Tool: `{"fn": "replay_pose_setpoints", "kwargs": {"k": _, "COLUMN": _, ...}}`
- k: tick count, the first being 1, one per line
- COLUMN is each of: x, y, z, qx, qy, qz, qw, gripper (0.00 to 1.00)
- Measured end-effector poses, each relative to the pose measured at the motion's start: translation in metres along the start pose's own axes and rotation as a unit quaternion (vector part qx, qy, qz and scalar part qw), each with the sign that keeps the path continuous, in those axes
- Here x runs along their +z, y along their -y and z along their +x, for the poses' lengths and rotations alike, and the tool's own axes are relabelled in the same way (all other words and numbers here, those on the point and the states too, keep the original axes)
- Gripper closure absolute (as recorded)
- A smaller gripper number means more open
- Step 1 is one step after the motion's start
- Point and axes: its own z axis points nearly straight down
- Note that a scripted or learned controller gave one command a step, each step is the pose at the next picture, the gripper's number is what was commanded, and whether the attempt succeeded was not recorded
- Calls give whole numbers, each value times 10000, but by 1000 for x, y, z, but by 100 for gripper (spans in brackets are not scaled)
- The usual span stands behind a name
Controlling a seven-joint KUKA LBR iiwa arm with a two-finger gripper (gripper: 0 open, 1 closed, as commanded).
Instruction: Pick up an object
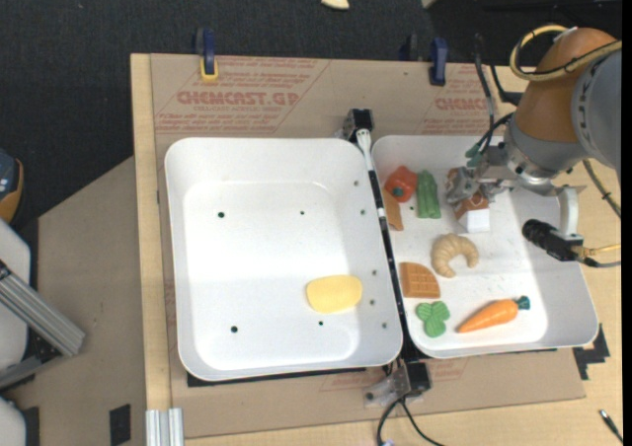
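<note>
Claw (472, 199) sits low in right bin (563, 331), grip state unclear; small white block (478, 220) just beneath it, green pepper (427, 194) beside, croissant (454, 253) below, likely targets.

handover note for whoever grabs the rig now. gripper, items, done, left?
Gripper: low over the right bin, upper part, at a small white-and-brown piece; finger state can't be read.
Right bin: tomato, green pod, croissant, waffle, broccoli, carrot.
Left bin: one yellow piece.
Done: nothing visibly lifted.
Left: confirm a grasp, then lift.
</note>
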Motion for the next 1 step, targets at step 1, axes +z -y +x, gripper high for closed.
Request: {"fn": "replay_pose_setpoints", "kwargs": {"k": 1, "x": -93, "y": -34, "z": 96, "qx": -48, "qy": -22, "qz": -22, "qw": 10000, "gripper": 100}}
